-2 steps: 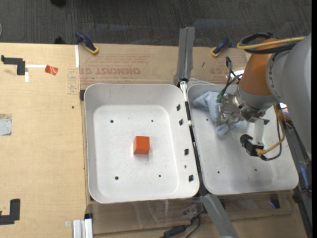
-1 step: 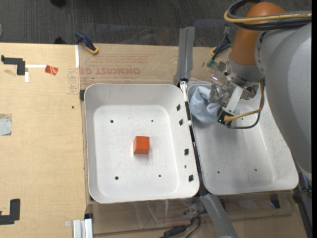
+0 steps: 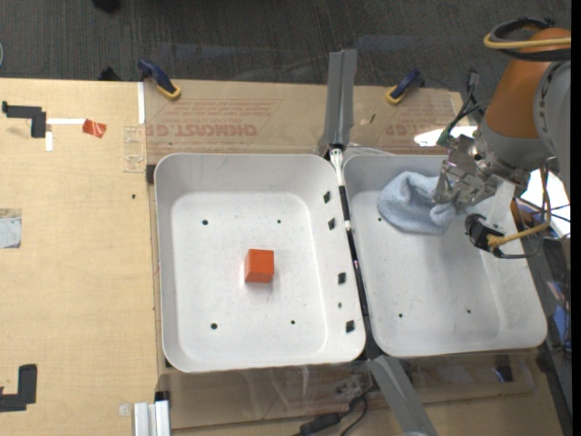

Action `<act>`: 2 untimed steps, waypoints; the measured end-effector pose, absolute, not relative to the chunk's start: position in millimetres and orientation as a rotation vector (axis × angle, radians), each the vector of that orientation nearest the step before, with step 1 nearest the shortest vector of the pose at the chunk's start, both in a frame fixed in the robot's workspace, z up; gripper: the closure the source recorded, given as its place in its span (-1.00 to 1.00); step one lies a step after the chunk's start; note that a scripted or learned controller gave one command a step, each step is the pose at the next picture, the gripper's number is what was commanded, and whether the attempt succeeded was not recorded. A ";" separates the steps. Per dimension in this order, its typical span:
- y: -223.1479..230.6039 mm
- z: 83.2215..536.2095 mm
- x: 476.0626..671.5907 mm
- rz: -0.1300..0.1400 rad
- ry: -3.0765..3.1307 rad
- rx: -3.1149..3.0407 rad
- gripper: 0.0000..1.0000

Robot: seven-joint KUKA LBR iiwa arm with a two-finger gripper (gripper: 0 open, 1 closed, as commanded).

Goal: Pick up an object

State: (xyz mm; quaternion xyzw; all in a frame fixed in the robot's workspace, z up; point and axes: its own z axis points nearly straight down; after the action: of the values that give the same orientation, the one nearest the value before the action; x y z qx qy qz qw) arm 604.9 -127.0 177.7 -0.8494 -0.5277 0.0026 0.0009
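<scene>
Cloth point(image 3: 410, 203), pale blue-grey and crumpled, lies in the right bin point(image 3: 454, 325), toward that bin's far wall and closer to the divider than to the outer rim. Taking the right bin as the landmark: its near half is bare white floor with plenty of open room, its far left corner holds the cloth, and its far right corner is crowded by the arm point(image 3: 525, 89) reaching in over the rim. Just left of it, touching along the shared edge, sits the left bin point(image 3: 182, 243), with a small orange-red block point(image 3: 260, 266) resting near its centre, well apart from all four walls. Both bins stand on the desk point(image 3: 64, 271), whose tan surface spreads out beyond the left bin. The cloth is bunched into a soft mound with folds, lighter at its right end. The claw point(image 3: 452, 198) is down at that right end of the cloth, touching or pressed into the fabric; whether it is wide, narrow or gripping the cloth I cannot tell, since the wrist hardware and the folds hide it.
</scene>
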 end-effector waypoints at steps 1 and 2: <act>-85.2 189.9 579.3 0.010 -0.910 -3.005 1.00; -67.5 201.6 566.7 0.009 -0.401 -3.116 1.00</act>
State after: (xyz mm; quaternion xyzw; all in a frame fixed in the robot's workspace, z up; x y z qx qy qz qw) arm 566.7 -67.5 201.6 -0.9918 -0.1275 0.0030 -0.0001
